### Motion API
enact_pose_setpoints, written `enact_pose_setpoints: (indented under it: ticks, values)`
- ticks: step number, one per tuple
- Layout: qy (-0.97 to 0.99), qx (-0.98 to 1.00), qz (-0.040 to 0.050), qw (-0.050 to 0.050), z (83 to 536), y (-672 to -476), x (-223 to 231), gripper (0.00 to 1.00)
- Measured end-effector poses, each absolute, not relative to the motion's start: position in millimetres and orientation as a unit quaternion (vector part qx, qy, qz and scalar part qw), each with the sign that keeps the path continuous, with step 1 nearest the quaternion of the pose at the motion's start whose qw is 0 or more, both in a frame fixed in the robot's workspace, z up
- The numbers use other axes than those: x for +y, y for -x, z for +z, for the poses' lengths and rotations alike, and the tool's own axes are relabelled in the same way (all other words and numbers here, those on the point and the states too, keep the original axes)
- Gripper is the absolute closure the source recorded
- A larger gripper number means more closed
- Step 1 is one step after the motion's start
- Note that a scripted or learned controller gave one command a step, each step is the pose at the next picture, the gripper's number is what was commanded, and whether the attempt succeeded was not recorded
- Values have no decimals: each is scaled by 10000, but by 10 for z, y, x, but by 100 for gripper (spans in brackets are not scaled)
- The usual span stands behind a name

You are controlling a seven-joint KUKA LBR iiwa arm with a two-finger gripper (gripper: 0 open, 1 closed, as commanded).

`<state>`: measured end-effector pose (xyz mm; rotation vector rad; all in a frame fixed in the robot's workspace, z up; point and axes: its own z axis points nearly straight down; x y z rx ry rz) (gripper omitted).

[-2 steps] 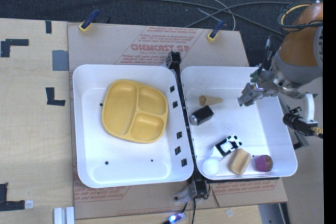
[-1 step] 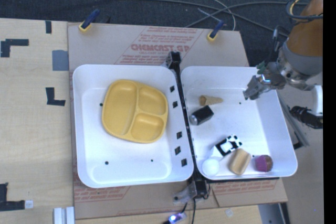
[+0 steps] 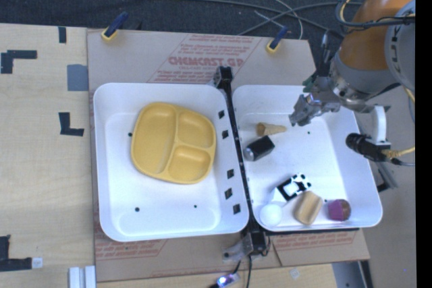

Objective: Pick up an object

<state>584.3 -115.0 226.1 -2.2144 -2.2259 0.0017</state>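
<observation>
Right bin (image 3: 351,165), near edge, as I read it from my station: one white ball (image 3: 271,214), one tan bread-like piece (image 3: 308,207), one purple round item (image 3: 338,210), all in a row along the front wall. Just behind them, one black-and-white patterned item (image 3: 292,187).

Mid bin: one dark cylinder (image 3: 259,148) lying on its side near the divider. Just beyond it, one small tan cone (image 3: 270,129), also lying down.

Far part of the same bin: the gripper (image 3: 302,114), hanging above the floor to the right of the cone and apart from it. I cannot tell from here how its tips are set, and I see nothing carried in it.

Left bin (image 3: 111,165): one yellow divided plate (image 3: 173,142), flat, centred.

Step in hand, my judgement: approach, nothing picked yet. The cone and the cylinder are the nearest candidates.

Next move calls for: settling on one target, shifting left over it, and coming down squarely. The cone is small and tapered, so it may slip; the cylinder may roll unless it is taken across its round body.
</observation>
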Motion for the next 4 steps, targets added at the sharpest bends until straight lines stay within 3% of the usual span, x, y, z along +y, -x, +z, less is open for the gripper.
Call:
enact_pose_setpoints:
  ticks: [3,4]
  values:
    - [7050,-7092,2,5,2027,-6347,480,100]
    - [7050,-7092,-5,5,2189,-6401,968,100]
